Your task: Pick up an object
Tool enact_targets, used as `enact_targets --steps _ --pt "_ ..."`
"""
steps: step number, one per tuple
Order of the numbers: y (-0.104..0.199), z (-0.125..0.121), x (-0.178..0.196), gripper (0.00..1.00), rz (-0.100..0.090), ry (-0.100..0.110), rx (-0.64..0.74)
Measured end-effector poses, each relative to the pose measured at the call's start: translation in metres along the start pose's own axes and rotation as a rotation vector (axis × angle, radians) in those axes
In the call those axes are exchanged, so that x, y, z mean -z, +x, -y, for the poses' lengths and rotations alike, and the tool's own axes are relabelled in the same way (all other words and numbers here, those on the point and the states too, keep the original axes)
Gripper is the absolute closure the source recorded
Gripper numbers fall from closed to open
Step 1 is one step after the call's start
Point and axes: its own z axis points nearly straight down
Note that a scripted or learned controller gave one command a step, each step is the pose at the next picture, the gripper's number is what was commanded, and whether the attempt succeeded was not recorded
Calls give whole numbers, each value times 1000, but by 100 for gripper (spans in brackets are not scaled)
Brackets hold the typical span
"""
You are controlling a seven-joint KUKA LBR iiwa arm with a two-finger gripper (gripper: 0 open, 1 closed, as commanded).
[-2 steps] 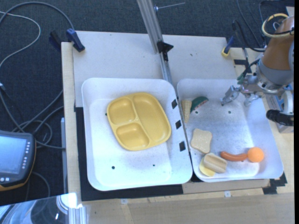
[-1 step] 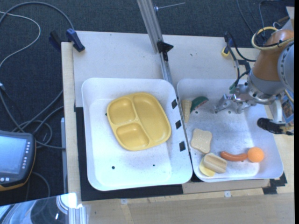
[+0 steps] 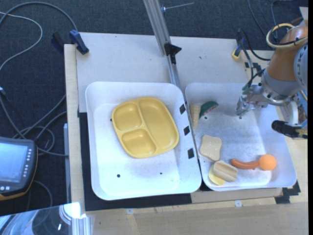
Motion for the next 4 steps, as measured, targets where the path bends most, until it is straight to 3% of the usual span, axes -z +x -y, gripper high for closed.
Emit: enact_targets --steps 2,3,4 --pt "6 -5 125 100 4 -9 0" --pt "6 -6 145 100 2 -5 0" --pt "68 -7 149 100 -3 1 6"
